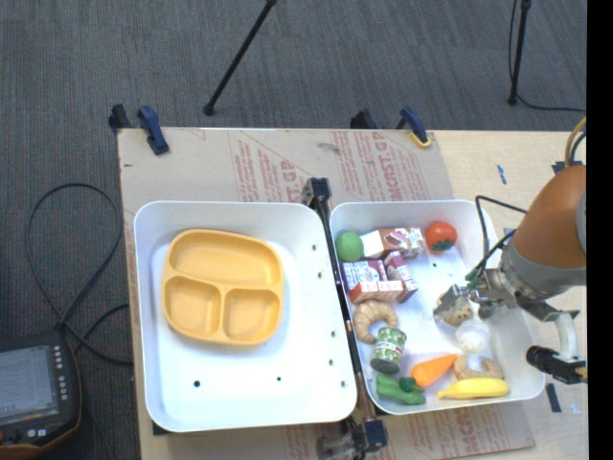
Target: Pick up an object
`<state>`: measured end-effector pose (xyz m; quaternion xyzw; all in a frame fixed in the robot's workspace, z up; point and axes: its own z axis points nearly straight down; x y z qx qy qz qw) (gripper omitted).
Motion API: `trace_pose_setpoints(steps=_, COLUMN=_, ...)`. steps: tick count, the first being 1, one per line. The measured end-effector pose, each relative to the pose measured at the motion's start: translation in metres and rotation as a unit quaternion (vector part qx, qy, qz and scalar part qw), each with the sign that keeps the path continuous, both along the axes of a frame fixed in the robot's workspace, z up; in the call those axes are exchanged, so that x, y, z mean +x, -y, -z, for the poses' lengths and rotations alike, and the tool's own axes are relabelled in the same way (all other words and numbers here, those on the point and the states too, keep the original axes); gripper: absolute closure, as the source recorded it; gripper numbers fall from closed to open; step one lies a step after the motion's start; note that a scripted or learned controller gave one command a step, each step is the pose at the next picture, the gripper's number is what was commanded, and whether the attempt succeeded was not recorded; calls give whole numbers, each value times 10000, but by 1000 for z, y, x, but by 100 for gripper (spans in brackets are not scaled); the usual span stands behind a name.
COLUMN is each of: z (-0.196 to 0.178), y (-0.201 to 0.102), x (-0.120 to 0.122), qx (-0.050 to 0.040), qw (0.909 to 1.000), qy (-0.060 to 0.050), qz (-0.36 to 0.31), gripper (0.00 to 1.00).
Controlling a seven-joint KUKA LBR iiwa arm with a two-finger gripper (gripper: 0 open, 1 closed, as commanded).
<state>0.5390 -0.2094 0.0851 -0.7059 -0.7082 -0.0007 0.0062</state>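
A small pale item (471,336), too blurred to be named, is seen in the right bin (479,220), just below and to the right of the gripper (456,307). It lies beside the gripper's tip rather than within it, as far as can be judged; whether the jaws are parted or closed cannot be told. Just below it a pretzel (479,365), a banana (473,388) and a carrot (433,368) are found. Further left, a croissant (373,316), a small can (388,348), two cartons (378,278) and a green ball (349,245) are placed; a tomato (441,235) sits near the far wall. A yellow divided tray (223,286) is held in the left bin (153,381).
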Motion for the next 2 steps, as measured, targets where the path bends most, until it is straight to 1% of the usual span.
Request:
trace_pose_setpoints(steps=1, z=-8, y=2, x=0, qx=-15, qw=10000, qy=-6, qz=23, gripper=100)
trace_pose_setpoints(steps=2, z=-38, y=-32, x=-47, qx=-35, qw=10000, qy=17, qz=23, gripper=100)
